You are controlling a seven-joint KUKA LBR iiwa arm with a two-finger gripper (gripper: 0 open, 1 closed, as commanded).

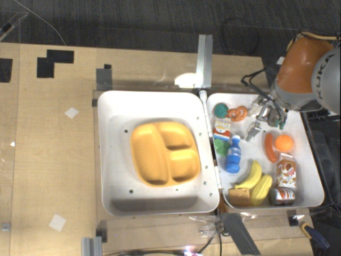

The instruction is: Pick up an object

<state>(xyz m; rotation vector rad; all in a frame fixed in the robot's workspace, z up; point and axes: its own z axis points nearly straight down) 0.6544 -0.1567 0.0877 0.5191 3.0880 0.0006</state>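
Observation:
The right bin (314, 188) holds several small items: a teal ball (220, 110), an orange ring (238, 113), a blue bottle (233, 154), a banana (251, 176), an orange fruit (285, 143) and a printed carton (286, 173). My gripper (259, 119) hangs over the upper middle of this bin, just right of the orange ring, fingers pointing down-left. Its fingers stand apart with nothing between them.
The left bin (112, 143) holds a yellow divided tray (164, 152). A small can (282, 196) and a brown item (240, 195) lie at the right bin's front. A metal post (204, 60) rises behind the bins. The arm's orange band (299, 63) is at upper right.

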